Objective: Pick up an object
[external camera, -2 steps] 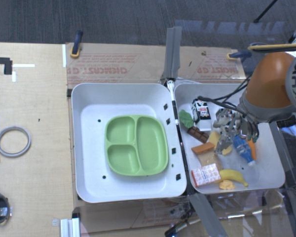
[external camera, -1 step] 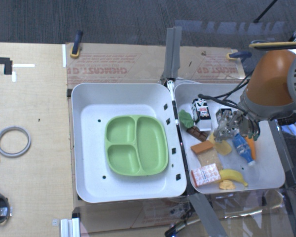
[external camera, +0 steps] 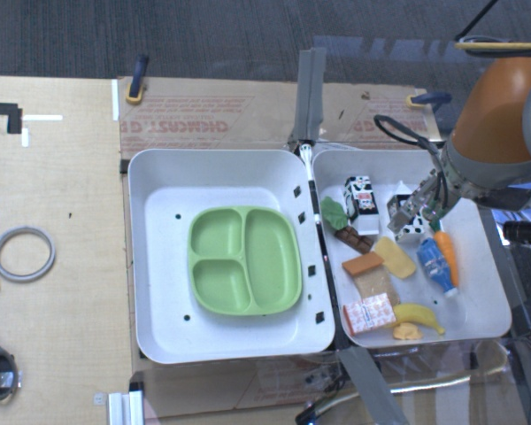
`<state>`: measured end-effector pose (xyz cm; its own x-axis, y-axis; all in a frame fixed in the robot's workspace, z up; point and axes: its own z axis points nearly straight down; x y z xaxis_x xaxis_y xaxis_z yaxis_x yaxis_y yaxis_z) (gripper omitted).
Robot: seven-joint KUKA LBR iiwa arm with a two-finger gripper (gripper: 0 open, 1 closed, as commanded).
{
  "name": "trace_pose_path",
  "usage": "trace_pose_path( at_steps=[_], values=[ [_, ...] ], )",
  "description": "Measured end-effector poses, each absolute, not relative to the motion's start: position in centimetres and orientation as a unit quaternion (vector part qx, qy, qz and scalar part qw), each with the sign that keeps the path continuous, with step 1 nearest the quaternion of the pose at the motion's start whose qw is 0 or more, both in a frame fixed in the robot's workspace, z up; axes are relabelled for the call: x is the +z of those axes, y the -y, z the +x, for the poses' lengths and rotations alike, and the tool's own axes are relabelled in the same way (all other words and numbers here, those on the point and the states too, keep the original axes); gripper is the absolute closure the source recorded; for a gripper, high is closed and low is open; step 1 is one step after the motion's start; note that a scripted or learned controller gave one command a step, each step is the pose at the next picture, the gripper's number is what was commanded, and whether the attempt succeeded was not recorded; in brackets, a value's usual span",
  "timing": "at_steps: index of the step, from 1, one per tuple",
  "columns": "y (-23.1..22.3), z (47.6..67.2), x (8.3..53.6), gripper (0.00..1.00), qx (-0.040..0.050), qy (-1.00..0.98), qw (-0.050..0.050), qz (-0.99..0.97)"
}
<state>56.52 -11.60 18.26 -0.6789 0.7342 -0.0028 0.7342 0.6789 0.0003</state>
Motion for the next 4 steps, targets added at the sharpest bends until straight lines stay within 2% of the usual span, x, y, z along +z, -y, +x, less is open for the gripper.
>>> trace_pose_path(
  at_steps=[1, 2, 3, 4],
  values=[
    [11.6, 56.5, 18.2, 0.0, -0.0005, -0.916, 0.001, 0.401],
    [16.9, 56.1, 11.5, 0.0, 0.0004, -0.961, 0.012, 0.275],
    [10.4, 60.6, 9.4, 0.0, 0.0011, -0.87, 0.003, 0.493],
    [11.5, 65.5, 9.3, 0.0, -0.0005, -0.768, 0.001, 0.64]
  ],
)
